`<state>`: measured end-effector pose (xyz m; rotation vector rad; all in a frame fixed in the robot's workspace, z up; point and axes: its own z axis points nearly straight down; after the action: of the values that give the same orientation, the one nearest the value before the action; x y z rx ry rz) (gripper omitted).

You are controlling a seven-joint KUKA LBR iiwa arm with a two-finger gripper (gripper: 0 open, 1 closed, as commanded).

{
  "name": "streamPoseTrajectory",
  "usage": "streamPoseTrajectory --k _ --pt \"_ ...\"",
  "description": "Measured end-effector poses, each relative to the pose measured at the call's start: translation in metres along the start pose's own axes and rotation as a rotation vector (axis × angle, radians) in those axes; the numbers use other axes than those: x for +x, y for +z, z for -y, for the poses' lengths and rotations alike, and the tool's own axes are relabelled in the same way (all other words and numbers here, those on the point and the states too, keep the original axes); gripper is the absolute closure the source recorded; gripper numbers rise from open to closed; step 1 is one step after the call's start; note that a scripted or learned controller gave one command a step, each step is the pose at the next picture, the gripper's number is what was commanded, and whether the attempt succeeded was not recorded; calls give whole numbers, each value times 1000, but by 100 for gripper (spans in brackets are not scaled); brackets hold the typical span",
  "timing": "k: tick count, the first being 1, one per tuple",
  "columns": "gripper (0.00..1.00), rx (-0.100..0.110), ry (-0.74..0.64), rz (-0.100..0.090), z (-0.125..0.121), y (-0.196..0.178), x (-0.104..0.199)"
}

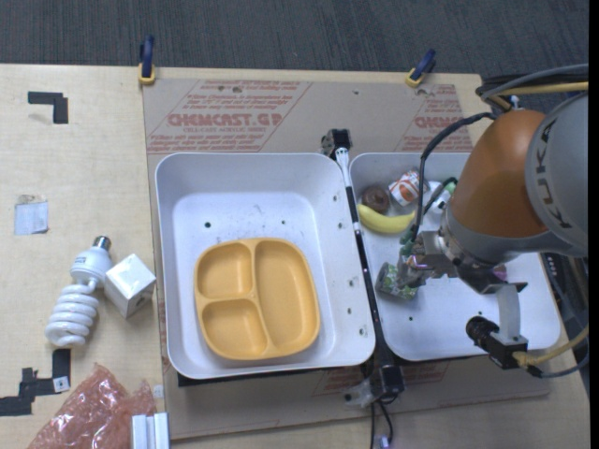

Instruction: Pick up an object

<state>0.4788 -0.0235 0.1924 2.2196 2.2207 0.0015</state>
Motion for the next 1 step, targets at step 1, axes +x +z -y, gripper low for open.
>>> streamPoseTrajectory --k 1 --pt "100 -3 -2 1 -2 -10 0"
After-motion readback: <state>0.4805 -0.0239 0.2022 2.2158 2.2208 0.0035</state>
